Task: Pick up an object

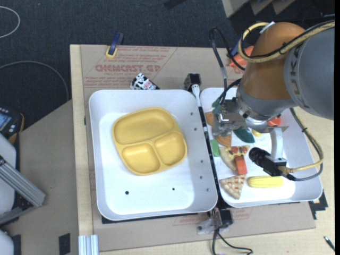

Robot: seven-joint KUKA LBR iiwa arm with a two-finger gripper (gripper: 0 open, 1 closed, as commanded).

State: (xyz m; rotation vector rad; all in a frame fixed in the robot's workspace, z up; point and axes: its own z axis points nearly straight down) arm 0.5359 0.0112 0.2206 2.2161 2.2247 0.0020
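While the arm [281, 62] hangs over the right bin [305, 190], its gripper [229, 122] (grip state unclear) hovers above toy food [236, 158].

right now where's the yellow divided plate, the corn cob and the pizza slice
yellow divided plate [150, 140]: camera view, on its centre ridge
corn cob [265, 182]: camera view, mid-length
pizza slice [232, 185]: camera view, on its topping

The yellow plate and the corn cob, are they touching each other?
Apart. The camera view shows the yellow plate in the left bin and the corn cob in the right bin, with both bins' rims between them.
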